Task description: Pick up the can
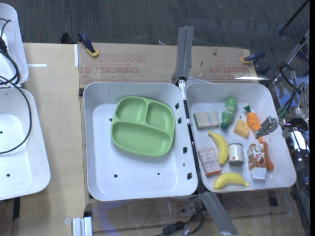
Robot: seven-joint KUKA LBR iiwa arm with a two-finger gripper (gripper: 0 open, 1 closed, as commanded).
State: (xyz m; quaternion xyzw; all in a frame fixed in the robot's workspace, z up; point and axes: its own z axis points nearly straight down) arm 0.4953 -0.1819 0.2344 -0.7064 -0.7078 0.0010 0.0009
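The small silver metal can [236, 154] lies in the right-hand shallow white bin [268, 95], wedged into a crowd: a curved yellow banana [219, 147] touches its left side, a second yellow banana [230, 181] lies just below it, and a white and orange juice carton [258, 161] sits just to its right. That crowding is the main hazard, as I judge it. A descent even slightly off centre could land a finger on the banana or the carton, shove the can aside, or close on the wrong thing; the can's smooth round wall could also slip out of a shallow pinch. The claw [267, 127] hangs at the bin's right side, above and to the right of the can, near an orange carrot [252, 121] and a yellow cheese wedge [241, 128]. Its metal tip points down and left into the bin, but whether it is open or closed I cannot tell, and nothing is visibly held. The arm comes in low from the right edge. The left-hand white bin [93, 141] holds a green divided plastic plate [143, 126], well apart from the work.
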